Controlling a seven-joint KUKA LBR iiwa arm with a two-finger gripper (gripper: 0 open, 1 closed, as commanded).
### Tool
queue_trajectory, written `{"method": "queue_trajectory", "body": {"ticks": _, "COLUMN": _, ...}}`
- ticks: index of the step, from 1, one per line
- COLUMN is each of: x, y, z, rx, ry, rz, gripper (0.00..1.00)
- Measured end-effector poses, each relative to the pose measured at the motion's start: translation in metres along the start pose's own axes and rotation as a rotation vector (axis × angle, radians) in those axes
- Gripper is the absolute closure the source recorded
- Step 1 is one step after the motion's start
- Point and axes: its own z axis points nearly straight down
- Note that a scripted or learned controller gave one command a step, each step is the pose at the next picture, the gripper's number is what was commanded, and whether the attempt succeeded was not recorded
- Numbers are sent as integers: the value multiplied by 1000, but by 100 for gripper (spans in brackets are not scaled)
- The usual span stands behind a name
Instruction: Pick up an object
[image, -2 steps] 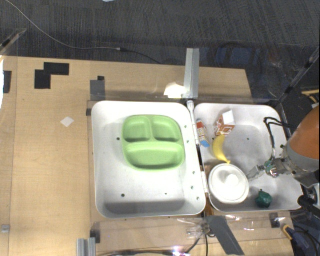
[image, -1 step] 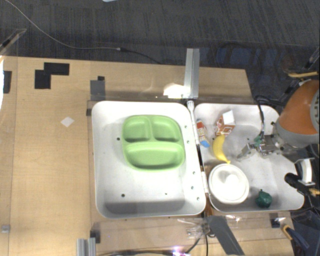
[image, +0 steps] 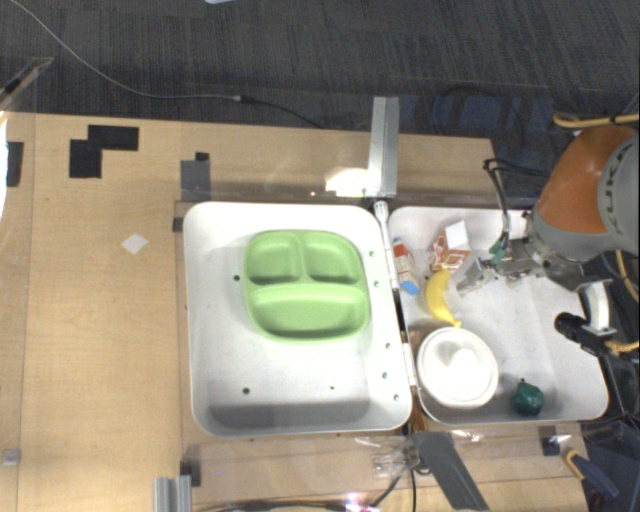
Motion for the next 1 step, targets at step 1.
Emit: {"method": "queue_trajectory", "body": {"ticks": 1, "x": 49, "y": 59, "z": 23, "rx": 0, "ry": 0, "rz": -54, "gripper": 0}}
